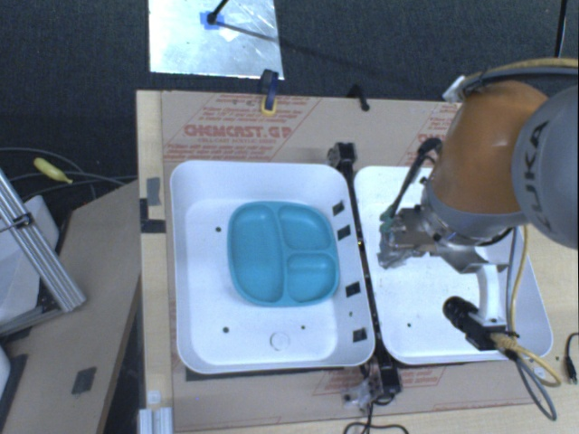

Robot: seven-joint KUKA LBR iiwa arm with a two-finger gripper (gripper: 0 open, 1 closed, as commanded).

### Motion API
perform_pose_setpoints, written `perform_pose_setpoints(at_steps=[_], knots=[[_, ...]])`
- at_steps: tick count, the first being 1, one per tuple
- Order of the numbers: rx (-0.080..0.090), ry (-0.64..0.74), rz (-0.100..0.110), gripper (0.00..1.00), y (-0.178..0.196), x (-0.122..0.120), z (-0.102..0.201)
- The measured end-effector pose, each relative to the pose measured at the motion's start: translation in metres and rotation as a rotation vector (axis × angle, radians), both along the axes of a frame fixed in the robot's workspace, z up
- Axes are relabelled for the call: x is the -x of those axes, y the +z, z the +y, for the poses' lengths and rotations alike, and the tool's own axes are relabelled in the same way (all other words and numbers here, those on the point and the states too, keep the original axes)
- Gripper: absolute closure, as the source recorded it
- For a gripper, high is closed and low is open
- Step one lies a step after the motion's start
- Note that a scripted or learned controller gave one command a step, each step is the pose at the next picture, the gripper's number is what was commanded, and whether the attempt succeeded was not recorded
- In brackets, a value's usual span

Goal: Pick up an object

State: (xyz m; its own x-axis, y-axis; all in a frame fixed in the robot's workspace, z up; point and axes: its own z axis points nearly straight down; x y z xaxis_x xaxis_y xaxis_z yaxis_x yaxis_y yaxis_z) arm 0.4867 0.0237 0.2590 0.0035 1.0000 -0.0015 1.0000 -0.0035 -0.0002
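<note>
Reaching stage: the plate [279, 251] lies left of my gripper [391, 247] (finger state unclear), so I must cross over.

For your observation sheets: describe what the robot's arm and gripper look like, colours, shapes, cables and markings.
The arm is bulky and rounded, grey with a broad orange band and dark lettering on its casing. Black and yellowish cables trail beside it. The gripper is a small grey metallic assembly.
</note>
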Motion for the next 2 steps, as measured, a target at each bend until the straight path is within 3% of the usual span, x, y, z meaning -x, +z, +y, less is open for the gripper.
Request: perform_pose_setpoints(at_steps=[1, 2], knots=[[-0.003, 0.010, 0.001, 1.00, -0.011, -0.001, 0.038], [-0.003, 0.014, -0.004, 1.00, -0.009, -0.018, 0.137]])
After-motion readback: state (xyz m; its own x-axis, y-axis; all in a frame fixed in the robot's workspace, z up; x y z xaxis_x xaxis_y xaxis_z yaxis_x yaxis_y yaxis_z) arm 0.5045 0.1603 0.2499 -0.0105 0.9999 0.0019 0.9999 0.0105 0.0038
